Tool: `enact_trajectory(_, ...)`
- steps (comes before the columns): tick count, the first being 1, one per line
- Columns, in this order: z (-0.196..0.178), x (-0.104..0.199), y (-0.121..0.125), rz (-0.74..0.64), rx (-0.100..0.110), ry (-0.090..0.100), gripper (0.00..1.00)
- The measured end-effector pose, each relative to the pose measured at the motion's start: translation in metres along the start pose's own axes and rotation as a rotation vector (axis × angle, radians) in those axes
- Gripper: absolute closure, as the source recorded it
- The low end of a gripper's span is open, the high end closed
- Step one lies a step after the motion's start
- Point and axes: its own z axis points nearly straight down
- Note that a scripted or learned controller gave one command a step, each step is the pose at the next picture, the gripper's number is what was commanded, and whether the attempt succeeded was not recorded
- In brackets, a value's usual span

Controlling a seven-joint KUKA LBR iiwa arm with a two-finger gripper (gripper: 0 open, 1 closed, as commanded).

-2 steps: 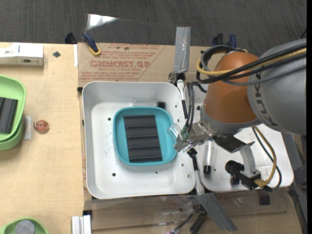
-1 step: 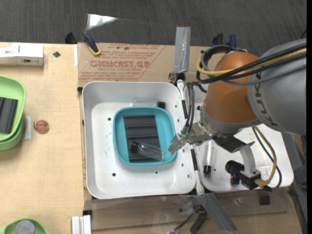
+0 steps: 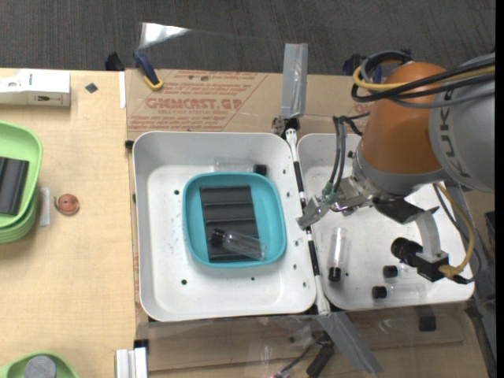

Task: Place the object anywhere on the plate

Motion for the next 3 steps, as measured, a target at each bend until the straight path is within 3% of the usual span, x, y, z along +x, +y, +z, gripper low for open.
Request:
enact_trajectory(1,0.0252,0.0118,0.0205,0.014,0.002,0.001,0.00)
enact_trajectory(3,0.0252,0.0117,0.0205,0.014,0.002,0.001,0.00)
